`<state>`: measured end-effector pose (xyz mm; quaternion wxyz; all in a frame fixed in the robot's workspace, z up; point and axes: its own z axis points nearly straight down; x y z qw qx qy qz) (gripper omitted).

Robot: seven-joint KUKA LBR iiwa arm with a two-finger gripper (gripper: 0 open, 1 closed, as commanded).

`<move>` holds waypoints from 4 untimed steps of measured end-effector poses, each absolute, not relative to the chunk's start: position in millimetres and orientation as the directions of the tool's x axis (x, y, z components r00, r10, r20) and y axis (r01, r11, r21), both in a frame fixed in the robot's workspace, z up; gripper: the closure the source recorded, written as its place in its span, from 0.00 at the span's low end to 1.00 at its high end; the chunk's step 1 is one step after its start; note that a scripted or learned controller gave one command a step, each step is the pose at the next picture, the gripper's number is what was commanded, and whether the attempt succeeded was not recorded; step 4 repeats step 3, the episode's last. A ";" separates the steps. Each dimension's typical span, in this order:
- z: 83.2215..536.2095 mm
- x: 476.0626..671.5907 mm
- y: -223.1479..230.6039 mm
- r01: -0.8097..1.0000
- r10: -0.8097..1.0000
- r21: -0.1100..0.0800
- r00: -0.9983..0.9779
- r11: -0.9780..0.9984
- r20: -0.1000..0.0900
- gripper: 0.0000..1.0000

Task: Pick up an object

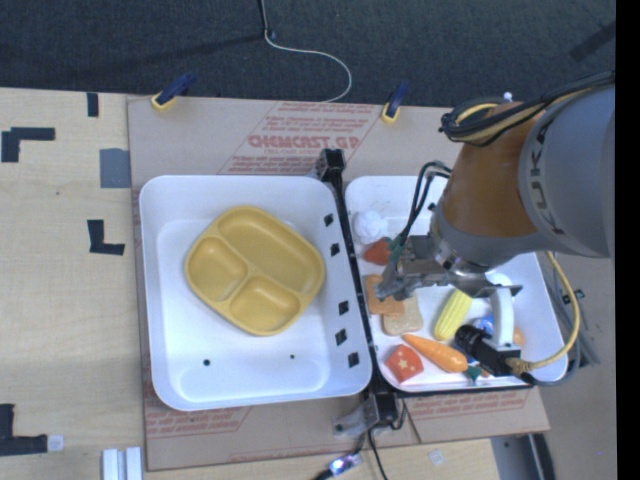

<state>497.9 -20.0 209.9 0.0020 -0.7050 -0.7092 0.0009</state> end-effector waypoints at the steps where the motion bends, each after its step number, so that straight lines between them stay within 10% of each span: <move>1: 216.5 485.3 26.1 1.000 1.000 -0.004 -0.005 0.005 0.001 1.00; 4: 231.3 484.8 20.0 1.000 1.000 -0.002 -0.002 0.002 0.000 1.00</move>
